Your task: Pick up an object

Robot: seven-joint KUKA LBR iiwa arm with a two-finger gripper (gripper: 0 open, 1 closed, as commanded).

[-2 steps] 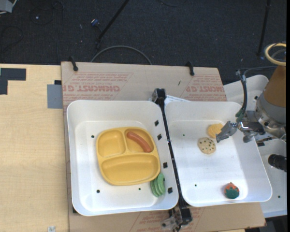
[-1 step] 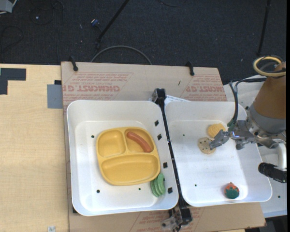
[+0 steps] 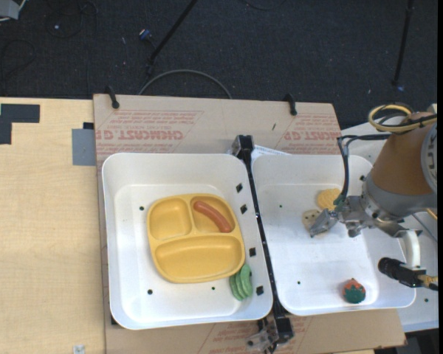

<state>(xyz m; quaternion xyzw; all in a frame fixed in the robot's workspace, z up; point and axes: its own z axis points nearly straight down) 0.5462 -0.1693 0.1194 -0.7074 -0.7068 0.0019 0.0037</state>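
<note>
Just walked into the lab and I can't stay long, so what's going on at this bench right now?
A robot arm reaches from the right into the right bin, its gripper low near a yellow item at the back; nothing is visibly held. A small orange and green toy lies near that bin's front. In the left bin, a yellow divided plate holds a toy sausage, with a green piece beside it.

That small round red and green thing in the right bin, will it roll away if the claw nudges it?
Probably. The round toy looks ball-like, so a nudge could roll it. It sits near the right bin's front wall, which might stop it. It looks small and likely light.
</note>
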